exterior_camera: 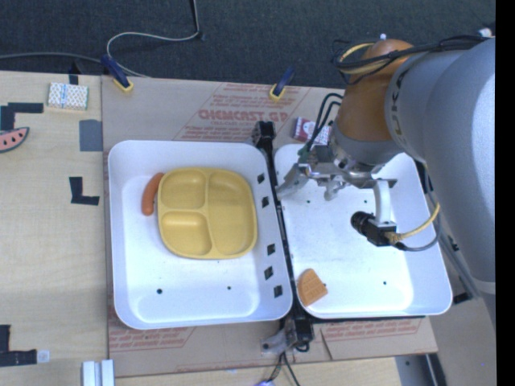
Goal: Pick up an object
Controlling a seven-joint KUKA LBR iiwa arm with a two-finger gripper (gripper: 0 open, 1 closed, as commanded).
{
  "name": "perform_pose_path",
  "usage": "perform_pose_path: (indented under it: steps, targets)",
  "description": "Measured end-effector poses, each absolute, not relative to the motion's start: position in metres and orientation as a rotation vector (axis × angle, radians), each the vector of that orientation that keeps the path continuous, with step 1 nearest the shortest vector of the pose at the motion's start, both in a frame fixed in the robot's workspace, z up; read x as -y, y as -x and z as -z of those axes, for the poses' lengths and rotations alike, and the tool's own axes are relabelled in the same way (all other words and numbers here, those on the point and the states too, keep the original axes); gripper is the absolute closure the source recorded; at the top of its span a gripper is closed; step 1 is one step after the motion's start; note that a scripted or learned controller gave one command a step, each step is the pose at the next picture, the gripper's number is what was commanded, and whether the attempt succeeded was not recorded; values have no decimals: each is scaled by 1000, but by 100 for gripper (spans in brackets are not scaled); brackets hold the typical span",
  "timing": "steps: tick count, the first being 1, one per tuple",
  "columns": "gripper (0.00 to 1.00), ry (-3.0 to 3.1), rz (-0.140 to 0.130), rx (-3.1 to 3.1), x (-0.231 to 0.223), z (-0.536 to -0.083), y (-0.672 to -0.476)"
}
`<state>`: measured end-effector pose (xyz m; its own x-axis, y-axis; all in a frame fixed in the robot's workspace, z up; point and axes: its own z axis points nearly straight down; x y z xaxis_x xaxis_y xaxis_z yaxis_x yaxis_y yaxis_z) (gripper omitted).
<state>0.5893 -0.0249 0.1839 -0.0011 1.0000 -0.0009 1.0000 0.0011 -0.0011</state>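
Note:
My gripper [308, 186] hangs over the back left part of the right bin [402, 292], close to the divider between the bins. Its fingers stand spread, open, with nothing between them. An orange-brown chunk [311, 286] lies in the right bin's front left corner, well in front of the gripper. In the left bin [193, 304] sits a yellow divided plate [208, 213]. An orange sausage-shaped piece [149, 194] lies against the plate's left edge.
The grey arm with its orange band [366, 107] fills the right side, over the right bin's back. A black cable fitting [372, 227] hangs below the wrist. A small packet [303, 128] lies behind the bins.

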Motion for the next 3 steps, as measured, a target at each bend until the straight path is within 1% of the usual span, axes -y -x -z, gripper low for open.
perform_pose_path:
  steps: [1,2,3]
  targets:
    - [0,2221,-3,2223,66,-184,-668]
    - [0,2220,-2,2223,31,-184,-668]
    - [100,2221,-7,2225,31,-194,-668]
